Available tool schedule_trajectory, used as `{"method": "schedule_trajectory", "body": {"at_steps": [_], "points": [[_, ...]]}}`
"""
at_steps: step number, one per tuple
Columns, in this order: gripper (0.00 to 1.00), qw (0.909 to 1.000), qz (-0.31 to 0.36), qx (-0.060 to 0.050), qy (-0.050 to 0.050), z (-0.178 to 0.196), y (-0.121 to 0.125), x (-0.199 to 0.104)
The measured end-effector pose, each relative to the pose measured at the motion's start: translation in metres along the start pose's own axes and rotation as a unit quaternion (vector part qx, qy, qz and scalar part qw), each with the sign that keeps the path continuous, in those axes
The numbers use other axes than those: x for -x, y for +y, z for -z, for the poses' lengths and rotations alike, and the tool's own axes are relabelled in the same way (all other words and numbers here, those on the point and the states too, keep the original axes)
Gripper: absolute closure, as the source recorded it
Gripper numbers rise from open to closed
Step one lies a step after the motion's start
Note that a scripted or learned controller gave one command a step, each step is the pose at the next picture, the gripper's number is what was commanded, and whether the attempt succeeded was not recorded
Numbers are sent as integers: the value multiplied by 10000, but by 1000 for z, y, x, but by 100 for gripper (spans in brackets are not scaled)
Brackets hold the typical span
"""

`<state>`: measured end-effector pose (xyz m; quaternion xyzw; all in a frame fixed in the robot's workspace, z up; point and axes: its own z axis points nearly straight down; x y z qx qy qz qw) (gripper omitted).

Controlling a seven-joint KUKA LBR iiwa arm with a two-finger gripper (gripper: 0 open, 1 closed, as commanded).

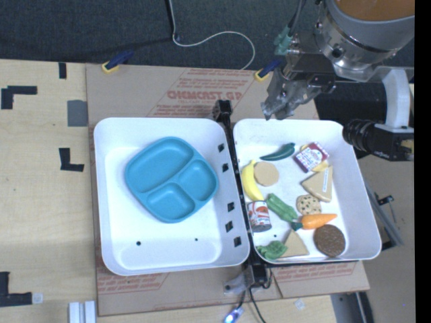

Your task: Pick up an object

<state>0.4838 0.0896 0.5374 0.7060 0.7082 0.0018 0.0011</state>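
At the upper right of the frame the gripper [277, 108] hangs over the far rim of the right bin [360, 187]; I cannot tell how it is set. Below it toy food crowds that bin: a dark green pepper [277, 152] lying aslant, tip toward upper right; a banana [250, 181] running lengthwise up the frame beside a round cracker [266, 174]; a carrot [316, 220] pointing right. The left bin [114, 247] holds a blue divided tray [171, 178].
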Motion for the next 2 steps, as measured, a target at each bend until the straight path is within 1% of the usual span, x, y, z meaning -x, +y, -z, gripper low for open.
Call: {"method": "schedule_trajectory", "body": {"at_steps": [1, 2], "points": [[100, 10000, -52, -79, -18, -99, -2, 77], [100, 10000, -5, -46, -9, -124, -1, 56]]}}
